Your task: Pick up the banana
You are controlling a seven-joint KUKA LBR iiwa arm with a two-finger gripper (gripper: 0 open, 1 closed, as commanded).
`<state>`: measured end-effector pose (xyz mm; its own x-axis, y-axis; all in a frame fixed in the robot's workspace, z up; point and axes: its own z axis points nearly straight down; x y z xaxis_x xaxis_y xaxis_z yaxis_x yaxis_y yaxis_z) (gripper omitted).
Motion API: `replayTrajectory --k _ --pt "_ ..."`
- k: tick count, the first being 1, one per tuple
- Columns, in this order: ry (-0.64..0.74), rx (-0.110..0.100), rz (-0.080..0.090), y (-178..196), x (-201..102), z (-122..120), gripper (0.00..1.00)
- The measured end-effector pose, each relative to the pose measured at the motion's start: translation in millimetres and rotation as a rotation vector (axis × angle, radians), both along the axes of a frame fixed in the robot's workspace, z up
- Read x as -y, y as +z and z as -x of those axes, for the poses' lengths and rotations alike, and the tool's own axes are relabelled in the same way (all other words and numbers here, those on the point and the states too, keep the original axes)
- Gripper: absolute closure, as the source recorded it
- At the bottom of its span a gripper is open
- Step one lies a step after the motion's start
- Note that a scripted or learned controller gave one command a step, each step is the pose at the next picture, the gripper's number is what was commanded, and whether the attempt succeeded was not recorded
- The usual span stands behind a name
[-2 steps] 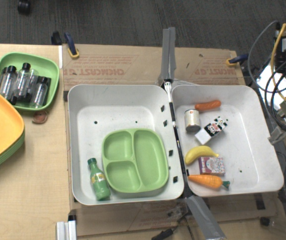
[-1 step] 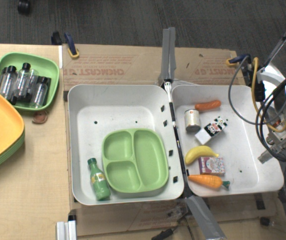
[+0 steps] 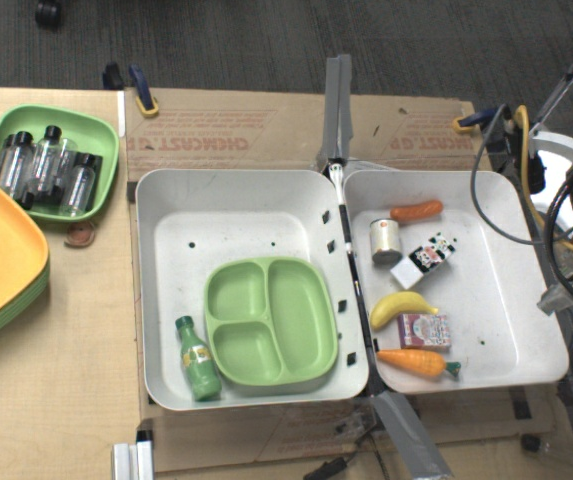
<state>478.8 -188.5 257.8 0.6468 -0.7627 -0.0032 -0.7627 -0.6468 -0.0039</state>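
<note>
The yellow banana (image 3: 399, 306) lies in the right bin (image 3: 511, 298), near its left wall, curved with its ends pointing down. Just below it sits a small pink carton (image 3: 424, 330), and below that an orange carrot (image 3: 413, 363).
The right bin also holds a sausage (image 3: 416, 210), a small can (image 3: 385, 240) and a black-and-white toy (image 3: 433, 254). The left bin (image 3: 166, 268) holds a green divided plate (image 3: 270, 320) and a green bottle (image 3: 197, 359). Cables and a frame (image 3: 556, 218) stand at the right edge.
</note>
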Motion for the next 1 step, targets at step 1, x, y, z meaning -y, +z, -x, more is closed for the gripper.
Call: replayTrajectory --k 1 --pt "0.387 -0.003 -0.001 -20.1 -89.0 -21.6 1.0"
